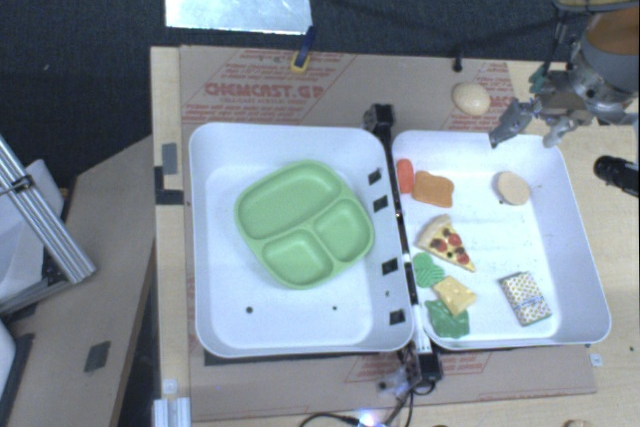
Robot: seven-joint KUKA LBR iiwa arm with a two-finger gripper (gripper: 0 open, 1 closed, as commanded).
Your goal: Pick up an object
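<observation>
My pincer (528,125) hangs over the far right corner of the right bin (580,245), its two fingers spread apart with nothing between them. One fingertip (497,137) points down toward the bin's far rim, the other sits a little to the right of it.

Just beyond that rim, on the table (400,80), lies a pale egg-shaped object (471,98), close to my pincer but not touching it.

Inside the right bin, a round tan disc (513,188) lies nearest to me, below the pincer. Along the left wall are a red-orange piece (405,175) and, touching it or just beside it, an orange slab (433,189). A toy pizza slice (447,243) rests near the middle. Toward the near left corner, a yellow cheese wedge (455,294) lies on green leafy pieces (445,318). A small patterned packet (525,298) sits near the front right, apart from the rest.

The left bin (215,245) holds a green divided plate (304,223), lying flat at a slant.
</observation>
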